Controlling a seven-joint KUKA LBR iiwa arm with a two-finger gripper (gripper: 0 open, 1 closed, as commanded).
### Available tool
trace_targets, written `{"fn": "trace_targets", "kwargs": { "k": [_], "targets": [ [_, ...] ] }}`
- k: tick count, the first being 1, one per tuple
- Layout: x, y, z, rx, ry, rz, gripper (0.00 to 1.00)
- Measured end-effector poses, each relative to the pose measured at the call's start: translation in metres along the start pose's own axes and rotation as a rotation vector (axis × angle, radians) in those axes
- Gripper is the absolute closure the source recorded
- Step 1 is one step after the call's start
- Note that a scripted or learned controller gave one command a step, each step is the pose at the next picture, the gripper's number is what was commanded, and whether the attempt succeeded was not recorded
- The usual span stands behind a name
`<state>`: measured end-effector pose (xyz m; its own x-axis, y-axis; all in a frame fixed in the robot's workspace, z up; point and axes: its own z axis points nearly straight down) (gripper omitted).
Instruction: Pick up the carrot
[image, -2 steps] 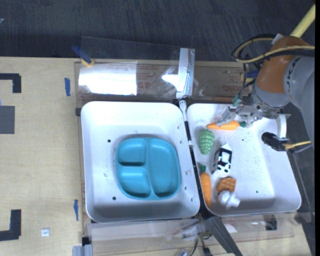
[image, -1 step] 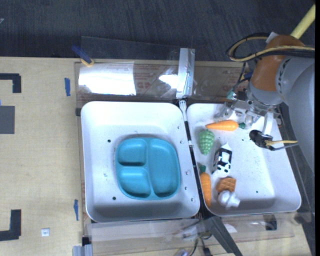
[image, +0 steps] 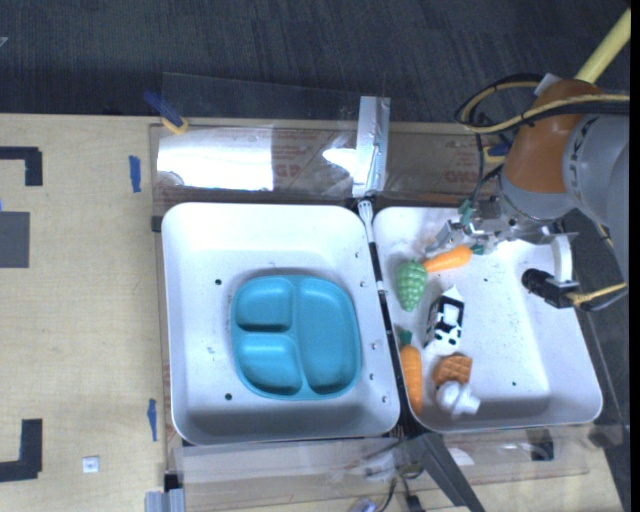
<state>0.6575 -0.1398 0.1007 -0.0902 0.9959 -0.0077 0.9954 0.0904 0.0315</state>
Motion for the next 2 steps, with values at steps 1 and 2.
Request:
{"fn": "trace_targets", "kwargs": {
  "k": [1,2],
  "targets": [
    [0.001,0.001,-0.010,-0.003,-0.001,-0.001,1.00],
    [0.075,-0.026,-0.089,0.023,0.009,-0.072,1.00]
  ]
}}
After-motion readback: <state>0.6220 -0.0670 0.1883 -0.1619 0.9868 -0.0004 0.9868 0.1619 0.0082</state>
